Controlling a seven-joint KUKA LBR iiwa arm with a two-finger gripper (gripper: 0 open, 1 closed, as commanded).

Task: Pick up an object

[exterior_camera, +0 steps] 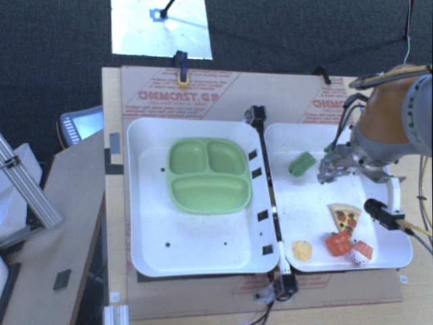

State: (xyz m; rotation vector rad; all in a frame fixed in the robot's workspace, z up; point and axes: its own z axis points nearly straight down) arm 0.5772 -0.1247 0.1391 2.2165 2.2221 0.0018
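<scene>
Our gripper (329, 175) over the right bin (399, 252)
We cannot tell its grip; a green block (302, 164) lies just beside it, near the bin's far edge.

Grey arm (421, 117), orange band (384, 110), cables

I see my gripper (330, 172) at right of frame, just beside the green block (302, 164) in the right bin (284, 202).
</scene>
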